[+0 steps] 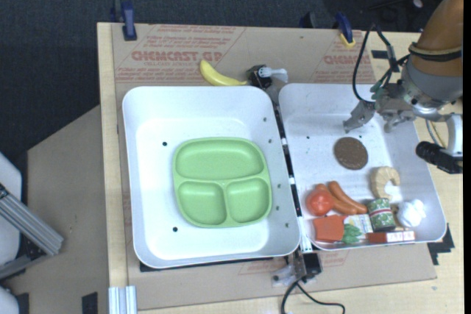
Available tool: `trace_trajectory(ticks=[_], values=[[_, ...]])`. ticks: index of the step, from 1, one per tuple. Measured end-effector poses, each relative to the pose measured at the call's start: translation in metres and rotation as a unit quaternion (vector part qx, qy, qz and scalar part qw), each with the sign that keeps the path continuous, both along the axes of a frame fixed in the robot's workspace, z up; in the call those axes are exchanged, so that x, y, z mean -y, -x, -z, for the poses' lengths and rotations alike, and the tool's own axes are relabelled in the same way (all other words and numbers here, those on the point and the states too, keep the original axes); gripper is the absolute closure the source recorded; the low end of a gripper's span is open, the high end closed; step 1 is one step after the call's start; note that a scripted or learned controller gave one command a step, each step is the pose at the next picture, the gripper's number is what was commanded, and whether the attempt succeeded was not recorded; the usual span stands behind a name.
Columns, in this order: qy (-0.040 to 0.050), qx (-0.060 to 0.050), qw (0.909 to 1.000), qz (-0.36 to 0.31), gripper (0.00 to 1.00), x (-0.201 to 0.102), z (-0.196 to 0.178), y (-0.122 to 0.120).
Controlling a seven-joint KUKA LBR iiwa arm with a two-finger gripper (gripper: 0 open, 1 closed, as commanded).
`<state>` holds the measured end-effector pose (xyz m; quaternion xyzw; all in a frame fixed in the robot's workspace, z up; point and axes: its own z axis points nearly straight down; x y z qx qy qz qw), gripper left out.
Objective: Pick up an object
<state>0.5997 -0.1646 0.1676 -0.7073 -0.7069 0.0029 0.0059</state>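
My gripper hangs over the back part of the right bin, its two fingers spread open with nothing between them. Just in front of it lies a brown round patty. Toward the bin's near end there is a cluster of toy food: a red tomato, orange sausages, a bread roll, a small can, an orange block and a white lump.
The left bin holds a green divided plate. A banana and a small black-and-white object lie on the bench behind the bins. Cables run down to the wrist at the right.
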Motion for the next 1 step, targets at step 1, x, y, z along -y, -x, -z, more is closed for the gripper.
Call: trace_trajectory(ticks=[1], values=[[-0.0001, 0.0, 1.0, -0.001, 0.0, -0.0067, 0.0846, 0.0181]])
